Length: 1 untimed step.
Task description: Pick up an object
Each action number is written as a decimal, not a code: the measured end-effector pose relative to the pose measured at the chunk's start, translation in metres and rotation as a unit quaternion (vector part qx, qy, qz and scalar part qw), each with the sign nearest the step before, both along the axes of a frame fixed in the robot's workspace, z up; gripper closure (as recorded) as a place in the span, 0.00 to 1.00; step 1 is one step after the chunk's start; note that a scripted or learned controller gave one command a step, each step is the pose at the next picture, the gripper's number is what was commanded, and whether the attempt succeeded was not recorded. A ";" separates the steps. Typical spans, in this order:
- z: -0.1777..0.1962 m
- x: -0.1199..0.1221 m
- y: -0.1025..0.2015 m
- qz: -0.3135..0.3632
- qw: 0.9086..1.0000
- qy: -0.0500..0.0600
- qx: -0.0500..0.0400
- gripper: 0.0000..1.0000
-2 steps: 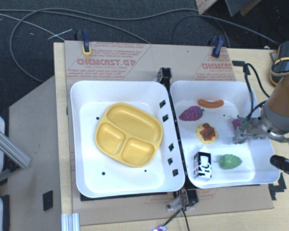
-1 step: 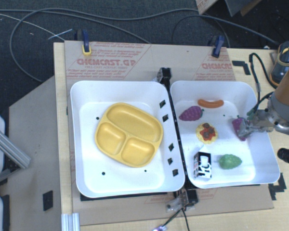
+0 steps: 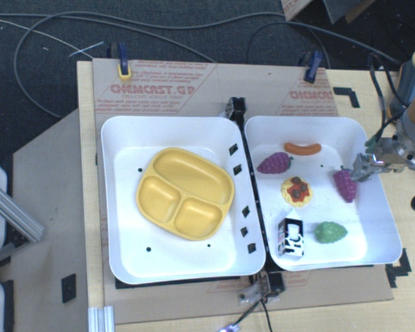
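Reaching: my gripper (image 3: 360, 166) sits low at the right edge of the right bin (image 3: 380, 216), arm coming in from the right.
Target guess: purple grape bunch (image 3: 344, 184), just beside my gripper tip, possibly touching; I can't tell contact from this angle.
Grip state: can't tell, the tip is too small and blurred here.
Held: nothing visibly lifted; the grapes lie on the bin floor.
Other candidates, right bin: second grape bunch (image 3: 274, 162) near the divider, sausage (image 3: 302, 148) at the back, small pizza (image 3: 297, 191) mid-bin, black-and-white carton (image 3: 291, 238) at the front, green leafy piece (image 3: 330, 232) beside it.
Left bin (image 3: 117, 206): yellow divided tray (image 3: 185, 194), well apart from me.
Done: approach to the bin, by the look of it.
Left: secure a grasp, lift clear of the bin floor.
Progress call: early, pick not yet made.
Risk: the grapes sit close to the right wall, so there's little room for a clean close.
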<state>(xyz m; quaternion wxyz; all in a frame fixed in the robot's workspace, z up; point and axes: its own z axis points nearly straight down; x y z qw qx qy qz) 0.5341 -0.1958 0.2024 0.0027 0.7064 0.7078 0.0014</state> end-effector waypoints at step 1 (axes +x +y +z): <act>0.024 0.001 0.000 0.000 1.000 0.001 0.000 1.00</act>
